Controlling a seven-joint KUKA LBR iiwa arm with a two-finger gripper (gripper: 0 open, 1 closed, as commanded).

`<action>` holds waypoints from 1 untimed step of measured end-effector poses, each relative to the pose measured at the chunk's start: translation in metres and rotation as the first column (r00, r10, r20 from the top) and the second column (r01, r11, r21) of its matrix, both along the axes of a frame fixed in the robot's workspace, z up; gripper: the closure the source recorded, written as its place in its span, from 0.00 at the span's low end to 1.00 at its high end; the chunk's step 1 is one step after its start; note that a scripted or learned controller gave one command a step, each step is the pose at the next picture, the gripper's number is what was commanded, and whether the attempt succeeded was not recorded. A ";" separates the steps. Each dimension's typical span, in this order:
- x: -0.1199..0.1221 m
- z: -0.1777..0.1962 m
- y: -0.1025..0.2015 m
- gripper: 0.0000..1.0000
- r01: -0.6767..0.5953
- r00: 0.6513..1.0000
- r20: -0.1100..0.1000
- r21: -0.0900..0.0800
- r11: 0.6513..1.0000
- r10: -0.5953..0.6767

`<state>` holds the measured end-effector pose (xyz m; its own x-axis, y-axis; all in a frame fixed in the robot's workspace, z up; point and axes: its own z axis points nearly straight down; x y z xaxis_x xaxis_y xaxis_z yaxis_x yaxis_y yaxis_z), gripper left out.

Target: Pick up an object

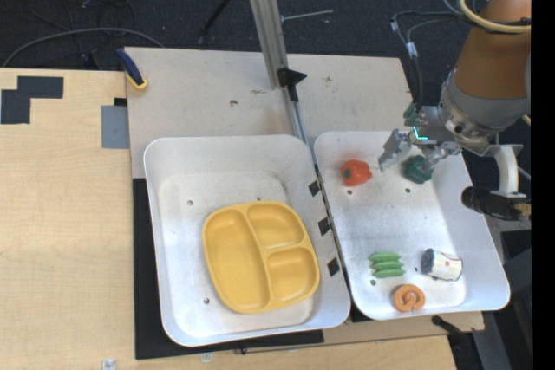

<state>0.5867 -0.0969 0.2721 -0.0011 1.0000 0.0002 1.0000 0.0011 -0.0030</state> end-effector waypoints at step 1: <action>0.000 0.001 0.000 0.00 0.000 1.000 0.002 0.000 1.000 0.000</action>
<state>0.5871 -0.0970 0.2729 -0.0013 1.0000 0.0000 1.0000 0.0013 -0.0012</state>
